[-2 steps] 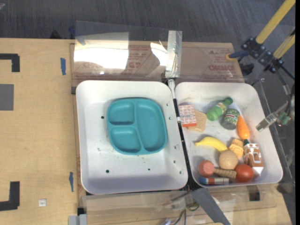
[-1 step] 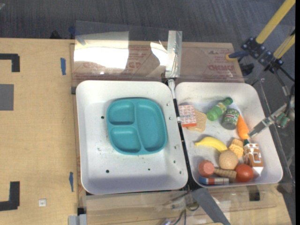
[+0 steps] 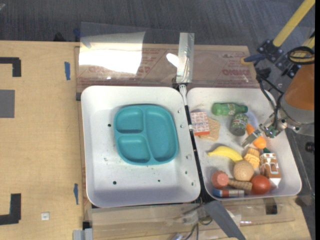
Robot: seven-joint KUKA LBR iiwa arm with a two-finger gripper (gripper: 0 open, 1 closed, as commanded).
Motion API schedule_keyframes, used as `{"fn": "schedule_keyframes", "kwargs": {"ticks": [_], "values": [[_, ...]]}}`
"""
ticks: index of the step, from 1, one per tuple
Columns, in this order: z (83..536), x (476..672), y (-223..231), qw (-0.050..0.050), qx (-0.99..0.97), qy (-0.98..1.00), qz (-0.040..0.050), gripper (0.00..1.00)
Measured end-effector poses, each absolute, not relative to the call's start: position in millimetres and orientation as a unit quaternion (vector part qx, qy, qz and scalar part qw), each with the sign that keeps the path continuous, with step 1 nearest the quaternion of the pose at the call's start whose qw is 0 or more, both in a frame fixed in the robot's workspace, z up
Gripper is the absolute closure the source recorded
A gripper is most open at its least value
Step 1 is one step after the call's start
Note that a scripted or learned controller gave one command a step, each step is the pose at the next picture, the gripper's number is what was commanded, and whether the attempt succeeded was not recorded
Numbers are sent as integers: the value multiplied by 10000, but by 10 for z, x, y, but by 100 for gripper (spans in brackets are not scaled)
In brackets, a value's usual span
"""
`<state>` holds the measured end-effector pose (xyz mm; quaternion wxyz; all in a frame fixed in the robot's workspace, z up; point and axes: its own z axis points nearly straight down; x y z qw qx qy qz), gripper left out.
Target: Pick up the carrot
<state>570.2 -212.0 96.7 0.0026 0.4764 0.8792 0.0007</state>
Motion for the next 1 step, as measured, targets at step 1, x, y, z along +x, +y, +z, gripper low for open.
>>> {"fn": "schedule_keyframes", "kwargs": {"ticks": [1], "values": [[1069, 5716, -2112, 44, 4757, 8796, 12, 100]]}}
